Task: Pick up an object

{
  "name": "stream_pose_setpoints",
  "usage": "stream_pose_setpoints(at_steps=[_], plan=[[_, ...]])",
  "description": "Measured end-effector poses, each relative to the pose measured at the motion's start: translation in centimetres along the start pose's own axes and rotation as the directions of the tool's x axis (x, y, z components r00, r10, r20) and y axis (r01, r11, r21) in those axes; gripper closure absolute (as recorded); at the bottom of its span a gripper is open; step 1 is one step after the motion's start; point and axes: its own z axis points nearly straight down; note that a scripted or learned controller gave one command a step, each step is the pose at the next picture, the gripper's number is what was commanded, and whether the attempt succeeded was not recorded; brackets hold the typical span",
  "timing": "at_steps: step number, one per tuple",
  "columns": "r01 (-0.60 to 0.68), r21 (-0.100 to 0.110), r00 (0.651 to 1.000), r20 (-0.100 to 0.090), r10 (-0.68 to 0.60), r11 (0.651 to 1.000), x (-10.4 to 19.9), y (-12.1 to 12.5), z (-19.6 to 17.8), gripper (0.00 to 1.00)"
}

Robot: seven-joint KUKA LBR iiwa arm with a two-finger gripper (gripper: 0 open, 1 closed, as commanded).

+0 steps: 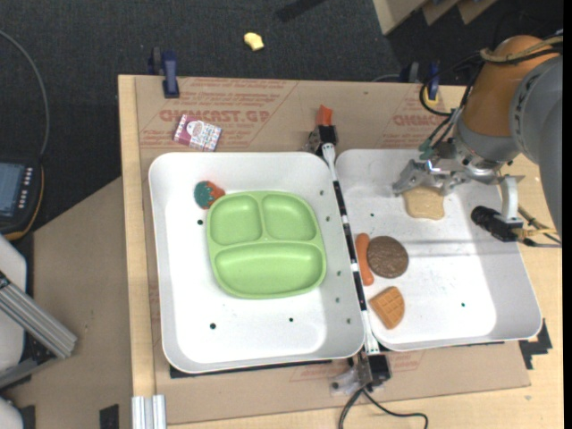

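Right bin (465,320), near edge: orange waffle-like piece (387,306); above it a brown round cookie (387,256), with an orange carrot-like stick (363,257) against the bin's left wall. Left bin (179,266): green divided plate (265,243).

Likely target: pale tan piece (425,205), far part of right bin, directly below the gripper (427,173) and about touching it, no clear long axis. Fingers appear spread above it, not pinching it.

Arm (505,96) enters from right, wrist pitched down, orange band above.
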Motion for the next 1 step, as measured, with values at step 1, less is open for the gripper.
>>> stream_pose_setpoints(at_steps=[1], plan=[[0.001, 0.002, 1.000, -0.001, -0.001, 1.000, -0.79, -0.59, -0.03, 0.00]])
